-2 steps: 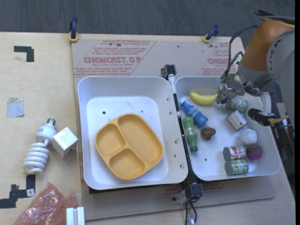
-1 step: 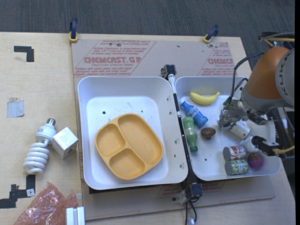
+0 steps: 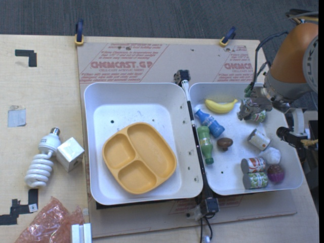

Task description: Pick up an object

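The right bin (image 3: 298, 181) holds several small objects: a yellow banana (image 3: 221, 105), a blue bottle (image 3: 209, 122), a green bottle (image 3: 205, 144), a brown avocado-like lump (image 3: 225, 144), a small white cylinder (image 3: 258, 139), two cans (image 3: 254, 172), a white ball (image 3: 273, 156) and a purple ball (image 3: 276, 173). My gripper (image 3: 251, 110) is down in the bin's far right part, right of the banana, over a small green and white item that it partly hides. The orange-banded arm (image 3: 298, 49) rises behind it.
The left bin (image 3: 96, 135) holds a yellow divided plate (image 3: 139, 157). On the bench at the left lie a spiral light bulb (image 3: 41, 162), a white cube (image 3: 70, 153) and a red mesh bag (image 3: 50, 221). A black divider (image 3: 190, 115) runs between the bins.
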`<state>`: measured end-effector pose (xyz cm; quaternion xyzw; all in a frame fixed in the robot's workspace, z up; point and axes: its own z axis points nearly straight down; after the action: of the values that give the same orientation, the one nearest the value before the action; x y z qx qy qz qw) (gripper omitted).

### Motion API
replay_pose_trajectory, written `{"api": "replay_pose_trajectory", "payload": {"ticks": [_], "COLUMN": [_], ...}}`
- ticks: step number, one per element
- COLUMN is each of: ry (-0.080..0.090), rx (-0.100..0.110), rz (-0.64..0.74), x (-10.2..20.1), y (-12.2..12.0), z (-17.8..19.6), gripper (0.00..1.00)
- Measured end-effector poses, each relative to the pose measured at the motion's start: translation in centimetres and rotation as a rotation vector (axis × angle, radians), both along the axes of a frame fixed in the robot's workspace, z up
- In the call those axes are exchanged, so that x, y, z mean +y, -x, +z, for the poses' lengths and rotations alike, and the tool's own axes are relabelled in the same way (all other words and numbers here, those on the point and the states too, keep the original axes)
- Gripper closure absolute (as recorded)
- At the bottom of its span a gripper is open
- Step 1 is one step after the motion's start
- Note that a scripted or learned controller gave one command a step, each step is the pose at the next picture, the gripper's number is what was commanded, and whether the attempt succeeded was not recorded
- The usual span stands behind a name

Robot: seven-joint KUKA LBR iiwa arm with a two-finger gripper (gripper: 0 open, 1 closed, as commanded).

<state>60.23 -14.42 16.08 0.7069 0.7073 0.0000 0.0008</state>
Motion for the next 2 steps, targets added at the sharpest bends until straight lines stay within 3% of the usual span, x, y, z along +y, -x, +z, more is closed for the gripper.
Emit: {"api": "replay_pose_trajectory", "payload": {"ticks": [1, 2], "ry": [0.000, 0.000], "rx": [0.000, -0.001], "rz": [0.001, 0.002], "x": [0.2, 1.0], "y": [-4.5, -5.7], "z": [-3.7, -3.2], "gripper": [0.00, 0.00]}}
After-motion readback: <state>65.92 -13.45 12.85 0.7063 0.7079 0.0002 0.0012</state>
